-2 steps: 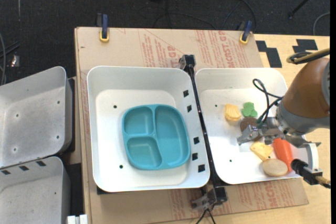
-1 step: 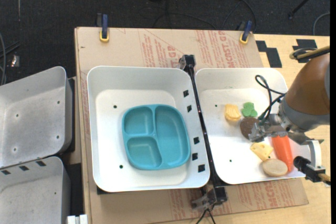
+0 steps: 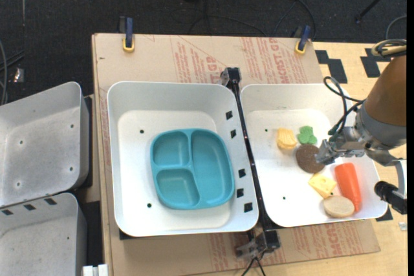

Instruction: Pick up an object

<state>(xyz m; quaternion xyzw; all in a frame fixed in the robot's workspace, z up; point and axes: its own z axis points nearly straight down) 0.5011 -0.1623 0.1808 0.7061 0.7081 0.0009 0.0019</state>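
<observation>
The claw point(image 3: 325, 153) hung low in the right bin point(image 3: 284, 100), at the right edge of a brown disc point(image 3: 308, 159). Its dark fingers lay against the disc's shadow, so I could not tell whether they were spread or closed, nor whether they touched the disc at all. Nothing could be seen held between them.

Just below the claw lay an orange carrot point(image 3: 349, 183), slanting toward the bin's near corner. Beside the carrot's lower end sat a tan round point(image 3: 339, 206), and between disc and round a yellow wedge point(image 3: 321, 185). Up and left of the disc were a yellow lump point(image 3: 286, 138) and a green piece point(image 3: 306, 136), close together. The arm point(image 3: 388, 100) came in from the right over the bin's rim.

The left bin point(image 3: 129, 106) held a teal tray point(image 3: 192, 168) with three compartments, well apart from the claw.

By my reading, this was the reach-and-grasp step: the claw was down among the toys and the disc looked the likeliest target. The next move called for a firm hold on one piece alone, the carrot and wedge lying so near, then a straight lift.
</observation>
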